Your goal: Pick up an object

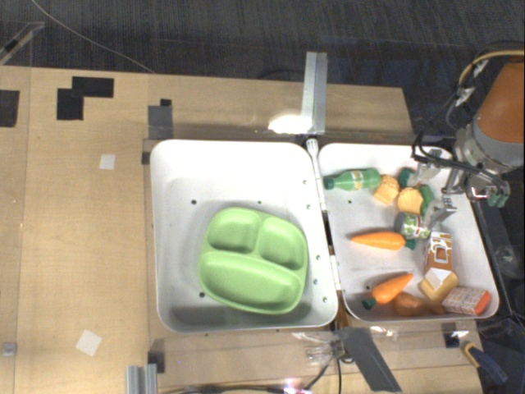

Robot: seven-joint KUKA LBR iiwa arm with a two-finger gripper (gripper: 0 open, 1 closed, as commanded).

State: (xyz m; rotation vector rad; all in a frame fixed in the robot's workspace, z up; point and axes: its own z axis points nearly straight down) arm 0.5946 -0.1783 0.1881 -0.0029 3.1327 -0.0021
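In the left bin (pixel 168 220) we saw a green divided plate (pixel 253 259) lying flat, well apart from everything else. Across the divider, the right bin (pixel 336 277) held the clutter: a small green bottle (pixel 354 179) on its side near the top, an orange carrot (pixel 378 240) lying across the middle, a second carrot (pixel 390 287) lower down, and a loose pile of yellow pieces, a small can and little cartons packed toward the right wall.

The gripper (pixel 441 208) hung over that crowded right side, just beside the can (pixel 411 225); whether it was released or clenched we could not tell, and nothing showed in its hold.

We judged the crowding the main risk. The pieces touched or overlapped, so a descent there could land on an edge, nudge neighbours aside, or close on two things at once. The rounded carrots and bottle looked smooth and tapered, likely to roll or squirt out of a pinch taken off-centre.
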